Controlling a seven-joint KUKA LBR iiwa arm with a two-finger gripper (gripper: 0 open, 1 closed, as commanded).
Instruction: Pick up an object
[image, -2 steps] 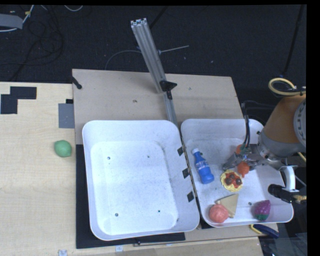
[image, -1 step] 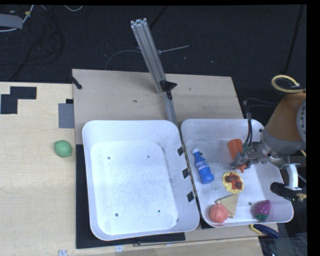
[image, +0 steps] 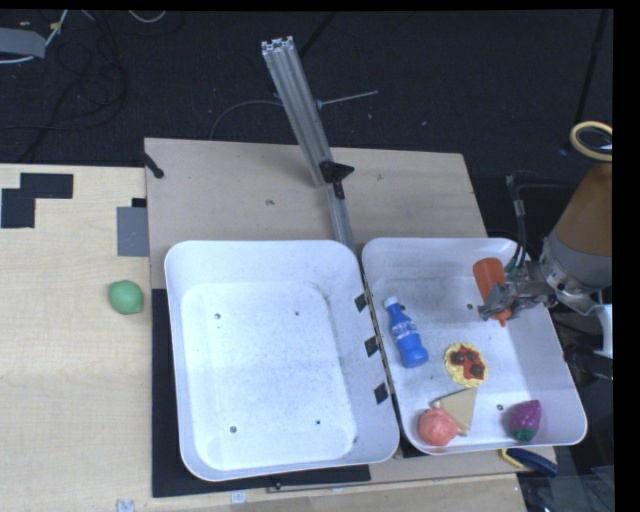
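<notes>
Two white bins (image: 265, 262), one blue bottle (image: 406, 333), one green ball (image: 126, 297).

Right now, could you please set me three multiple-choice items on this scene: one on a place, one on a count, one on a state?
1. Where does the small blue plastic bottle lie?
A. In the left white bin
B. In the right white bin
C. On the wooden bench

2. How many round green balls lie on the light wooden bench?
A. One
B. Two
C. Three

3. How does the blue bottle rest?
A. Upright on its base
B. Lying on its side
C. Raised above the bin

Key: 1 B, it lies near that bin's left wall. 2 A, a single ball sits left of the bins. 3 B, its length lies flat along the bin floor, cap toward the far side.
</notes>
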